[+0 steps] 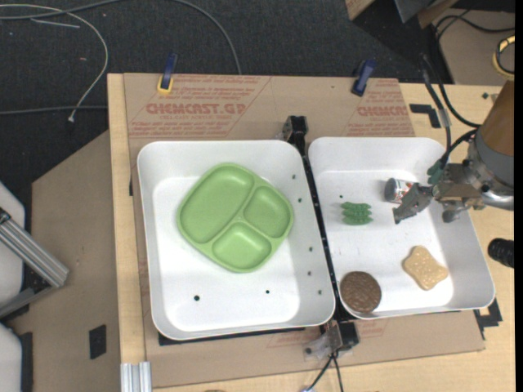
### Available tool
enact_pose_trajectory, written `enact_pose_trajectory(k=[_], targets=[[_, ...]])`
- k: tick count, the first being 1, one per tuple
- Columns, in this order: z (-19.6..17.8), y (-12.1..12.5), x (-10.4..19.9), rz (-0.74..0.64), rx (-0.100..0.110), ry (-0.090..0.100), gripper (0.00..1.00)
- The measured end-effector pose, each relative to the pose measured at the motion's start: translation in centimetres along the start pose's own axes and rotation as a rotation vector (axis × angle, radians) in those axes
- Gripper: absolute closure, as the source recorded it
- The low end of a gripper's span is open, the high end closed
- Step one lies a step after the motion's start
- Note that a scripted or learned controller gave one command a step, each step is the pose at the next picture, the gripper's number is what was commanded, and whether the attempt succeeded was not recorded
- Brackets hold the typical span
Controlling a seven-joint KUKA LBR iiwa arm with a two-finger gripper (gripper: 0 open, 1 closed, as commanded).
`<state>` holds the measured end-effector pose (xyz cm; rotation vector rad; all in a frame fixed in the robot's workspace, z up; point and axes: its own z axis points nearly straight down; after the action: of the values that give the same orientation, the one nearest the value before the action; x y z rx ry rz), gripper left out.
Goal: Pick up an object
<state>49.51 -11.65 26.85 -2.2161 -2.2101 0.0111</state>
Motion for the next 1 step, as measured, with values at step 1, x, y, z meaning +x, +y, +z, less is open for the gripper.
enact_pose_trajectory(k=[1], targets=[[-0.54,0.2,0.03,-0.003,-0.012,-0.002,0.0]])
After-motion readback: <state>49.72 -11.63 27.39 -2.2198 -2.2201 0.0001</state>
